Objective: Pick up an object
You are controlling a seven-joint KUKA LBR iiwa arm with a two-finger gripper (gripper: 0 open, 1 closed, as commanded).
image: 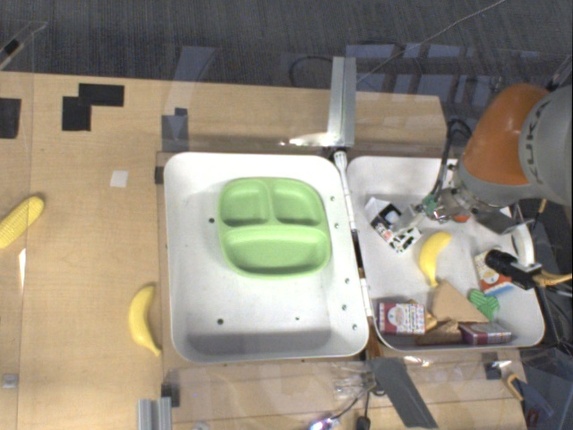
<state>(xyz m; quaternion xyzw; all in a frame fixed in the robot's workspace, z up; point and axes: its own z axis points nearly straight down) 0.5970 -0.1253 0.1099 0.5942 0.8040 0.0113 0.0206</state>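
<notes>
Hand (pixel 436 206) above banana (pixel 434 254), right bin (pixel 535 325).

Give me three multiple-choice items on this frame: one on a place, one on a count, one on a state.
1. Where does the green divided plate lie?
A. left bin
B. right bin
C. bare bench

2. How many bananas show?
A. one
B. two
C. four

3. How does the small red box sit?
A. inside the right bin
B. on the plate
C. outside both bins

Answers: 1 A, it fills the middle of the left bin. 2 B, one banana in the right bin and one banana on the bench. 3 A, it rests by that bin's near wall.
</notes>
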